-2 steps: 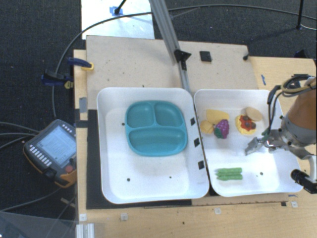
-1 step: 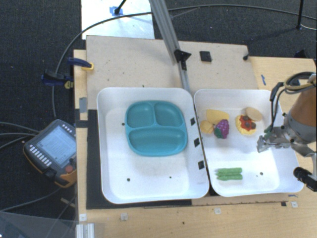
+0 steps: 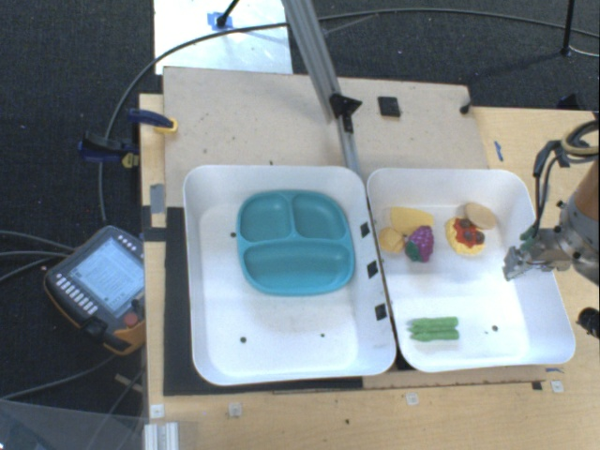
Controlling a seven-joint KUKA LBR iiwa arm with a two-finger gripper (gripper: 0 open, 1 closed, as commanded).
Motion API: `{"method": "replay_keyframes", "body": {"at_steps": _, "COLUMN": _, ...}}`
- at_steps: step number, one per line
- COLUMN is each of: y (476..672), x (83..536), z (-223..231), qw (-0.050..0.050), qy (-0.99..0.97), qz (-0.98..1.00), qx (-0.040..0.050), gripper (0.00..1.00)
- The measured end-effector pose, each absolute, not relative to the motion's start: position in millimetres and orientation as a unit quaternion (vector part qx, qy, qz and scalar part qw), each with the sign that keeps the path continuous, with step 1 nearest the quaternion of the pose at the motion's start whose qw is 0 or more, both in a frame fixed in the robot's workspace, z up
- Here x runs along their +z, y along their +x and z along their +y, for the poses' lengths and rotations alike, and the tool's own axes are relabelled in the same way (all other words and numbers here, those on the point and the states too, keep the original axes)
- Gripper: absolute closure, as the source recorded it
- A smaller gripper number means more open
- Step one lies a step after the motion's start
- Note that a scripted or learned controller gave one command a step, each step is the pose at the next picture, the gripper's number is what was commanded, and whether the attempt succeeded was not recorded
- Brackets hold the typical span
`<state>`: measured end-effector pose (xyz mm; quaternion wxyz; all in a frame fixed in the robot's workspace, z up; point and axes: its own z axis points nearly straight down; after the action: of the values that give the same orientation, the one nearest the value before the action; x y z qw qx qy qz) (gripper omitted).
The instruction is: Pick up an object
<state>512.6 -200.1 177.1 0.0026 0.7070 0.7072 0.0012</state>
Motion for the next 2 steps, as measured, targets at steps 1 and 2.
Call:
{"method": "replay_keyframes", "body": {"at_steps": 1, "y": 517.2, "x": 221.2, "z": -197.2, "qw": 0.003, "qy": 0.705, "qz": 0.709, "qx": 0.0013, "gripper": 1.00}}
{"method": "replay_keyframes", "body": {"at_steps": 2, "y": 518.6, "x": 274.8, "z": -197.5, "qw": 0.003, "qy": 0.705, "qz": 0.709, "qx": 0.0013, "gripper": 1.00}}
